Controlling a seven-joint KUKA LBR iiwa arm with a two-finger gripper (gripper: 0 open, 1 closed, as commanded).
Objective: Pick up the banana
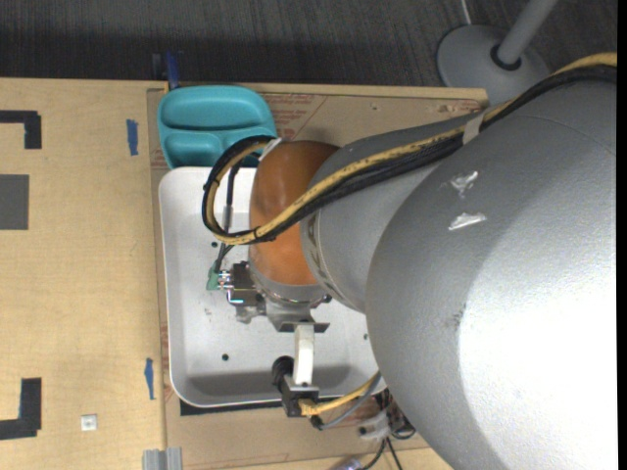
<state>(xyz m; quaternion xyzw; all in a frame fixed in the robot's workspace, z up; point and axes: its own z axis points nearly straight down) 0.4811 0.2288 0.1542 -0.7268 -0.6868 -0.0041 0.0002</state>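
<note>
- While the grey arm (pixel 470 262) with its orange band (pixel 284 213) hangs low over the white bin (pixel 186 262), its bulk covers most of that bin, so how far the task has got is hard to judge.
- No banana can be made out anywhere on the visible bin floor; if it lies in this bin, it is hidden under the wrist, and I cannot tell where it is.
- Nothing suggests a lift has been made: the wrist sits down inside the bin walls rather than raised clear of them, so the pick looks not yet done.
- Seen from above, the pincer (pixel 257 302) is masked by its own mounting and cables (pixel 235 194); whether it is released or clenched I cannot tell, nor what it touches.
- A teal object (pixel 216 120) rests at the bin's far end, apart from the wrist, on the cardboard-covered tabletop (pixel 78 262).
- Left to do, by my reading: secure the banana and raise it.
</note>
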